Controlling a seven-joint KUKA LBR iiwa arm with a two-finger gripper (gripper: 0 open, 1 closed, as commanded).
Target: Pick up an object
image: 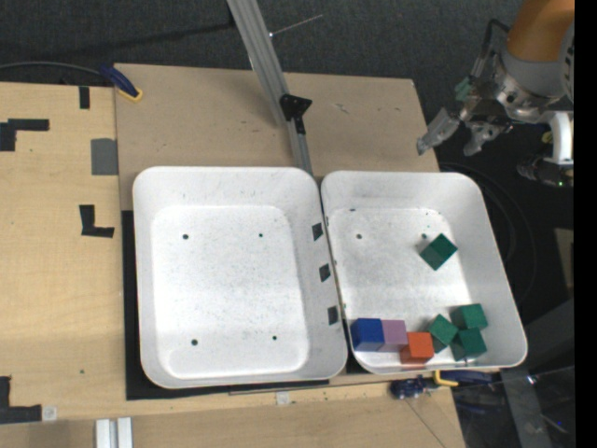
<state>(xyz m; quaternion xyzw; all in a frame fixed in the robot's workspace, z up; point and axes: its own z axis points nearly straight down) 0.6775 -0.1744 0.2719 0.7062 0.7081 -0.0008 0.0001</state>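
Several small blocks lie in the right bin [403,179]. A green block [437,250] sits alone near the bin's right wall. Along the front wall are a blue block [367,332], a purple block [394,332], an orange block [418,346] and three green blocks [464,329] bunched in the front right corner. My gripper [457,140] hangs above the bench just beyond the right bin's far right corner, well clear of every block. Its two fingers are spread apart and open, with nothing between them.
The left bin [224,177] sits beside the right one, their rims meeting in the middle. A slanted metal rail [266,54] runs from the top of the view down to where the bins meet. Dark tape marks lie on the bench at the left.
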